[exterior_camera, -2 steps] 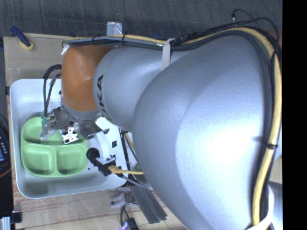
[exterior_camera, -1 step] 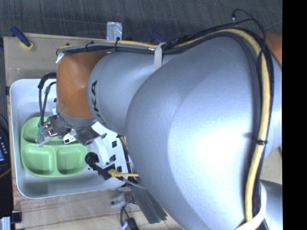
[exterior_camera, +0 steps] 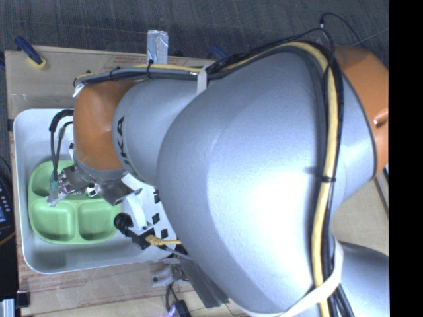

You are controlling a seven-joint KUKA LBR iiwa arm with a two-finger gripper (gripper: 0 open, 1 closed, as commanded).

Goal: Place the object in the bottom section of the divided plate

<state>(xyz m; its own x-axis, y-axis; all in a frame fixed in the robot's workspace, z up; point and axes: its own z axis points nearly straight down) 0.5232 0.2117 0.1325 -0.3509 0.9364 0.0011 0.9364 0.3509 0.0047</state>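
My gripper [exterior_camera: 58, 191] hangs over the green divided plate [exterior_camera: 49, 220] in the left bin [exterior_camera: 26, 127]. Grip state: cannot tell. Object hidden from me. Judged step: placement; next, confirm bottom section, then release.

Wooden bench [exterior_camera: 86, 284] bears white bin [exterior_camera: 23, 177]; green divided plate [exterior_camera: 66, 223] inside bin

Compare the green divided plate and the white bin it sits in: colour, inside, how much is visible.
Colour: the divided plate is light green; the bin is white.
Inside: the plate is split by ridges into sections; the bin is one open tray.
Visibility: the arm hides the plate's upper right part and most of the bin's right side.
Shared: both are shallow with rounded corners.
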